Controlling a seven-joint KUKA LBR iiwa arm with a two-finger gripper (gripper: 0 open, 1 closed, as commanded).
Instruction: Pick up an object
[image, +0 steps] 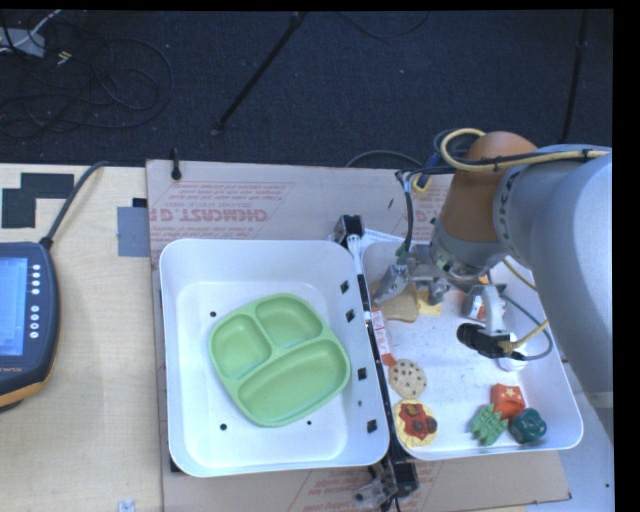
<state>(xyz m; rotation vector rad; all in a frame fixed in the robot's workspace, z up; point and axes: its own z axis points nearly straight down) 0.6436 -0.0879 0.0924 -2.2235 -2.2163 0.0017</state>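
Now my end effector (418, 283) hangs low in the right bin (560, 425), beside a tan piece (402, 308); its grip state I cannot tell.

This was a robotics lab or test cell rather than any home or kitchen. The bench (90, 420) was bare plywood-coloured board with a flattened, printed cardboard sheet (250, 205) laid under two white bins (262, 455). A teach pendant (20, 320) with a lit screen and a column of buttons lay at the bench's left edge, its cable (75, 200) trailing off. Loose black cables (110, 70) sprawled over dark carpet (330, 90) behind. A grey industrial arm (560, 250) with yellow and blue wiring (450, 150) reached in from the right.
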